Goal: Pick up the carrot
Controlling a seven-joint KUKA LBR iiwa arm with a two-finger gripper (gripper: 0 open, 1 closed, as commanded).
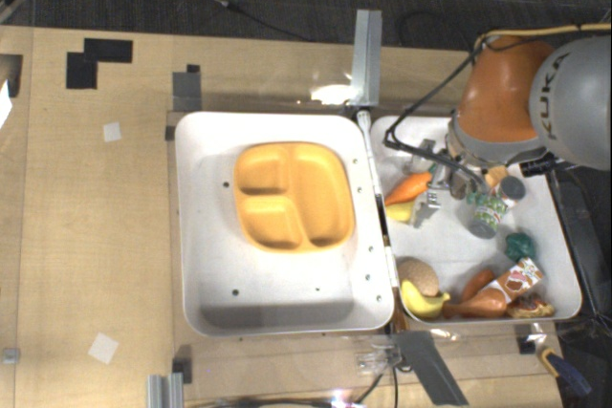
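Hovering low over the far-left part of the right-hand shallow white bin (564, 296), the grey arm with its orange band (497, 96) carries the jaws (432, 196) down just beside the small orange carrot with a tapered body (409, 187). Lying against the left wall of that bin, near the divider between the two bins, with its thick end pointing right toward the jaws and its thin end pointing left. Touching or nearly touching a small yellow piece (399, 214) just on its near side. Cannot tell from this slant how far apart the jaws stand, nor whether anything sits between them; cluttered with cables and metal parts there. Probably a light, stiff plastic toy, judging by its smooth sheen, so likely slippery and prone to rolling or squirting out under a pinch near the narrow tip. Better taken across the thick middle, with the jaws closing across its width rather than along its length. Tight room on the left, with the bin wall close by, so a risk of one side of the jaws landing on the rim. Resting farther right and nearer in the same bin: a greyish round tin (486, 213), a dark green lump (521, 246), a brown round piece (419, 276), a yellow banana (423, 303) and a reddish-brown sausage shape (475, 285). Sitting in the left-hand white bin (206, 234): a yellow compartment tray (292, 196), well apart from the carrot.
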